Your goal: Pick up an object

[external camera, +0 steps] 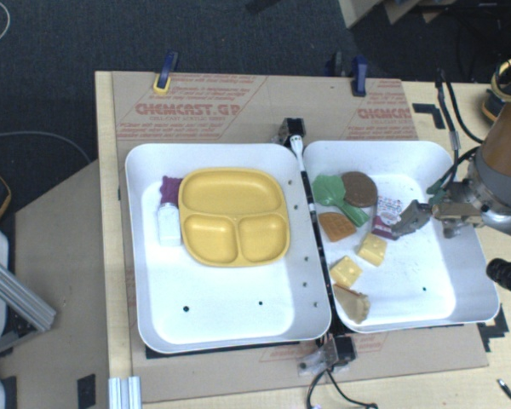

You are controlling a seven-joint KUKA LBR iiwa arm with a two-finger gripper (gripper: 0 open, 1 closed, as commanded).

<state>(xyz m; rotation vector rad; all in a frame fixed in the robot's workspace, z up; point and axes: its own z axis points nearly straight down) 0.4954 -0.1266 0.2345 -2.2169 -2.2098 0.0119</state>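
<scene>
- While the gripper [411, 217] hangs low over the right bin [460, 292], its dark tip meets a small packet with red print [388, 210]; I cannot tell the state of the fingers.
- That packet lies mid-bin, just right of the brown disc [359, 189], and looks the likeliest object to pick.
- To do the step well, I judge the gripper should centre over the packet, settle squarely, and close before any lift, keeping clear of neighbours.
- The right bin holds one green piece [329, 189], one brown disc, one orange wedge [337, 226], two pale yellow blocks [372, 250], one tan chunk [353, 304] and one packet.
- The left bin [230, 318] holds one yellow divided plate [234, 215] and one small white bottle [168, 223] with a purple piece [170, 187] beside it.
</scene>
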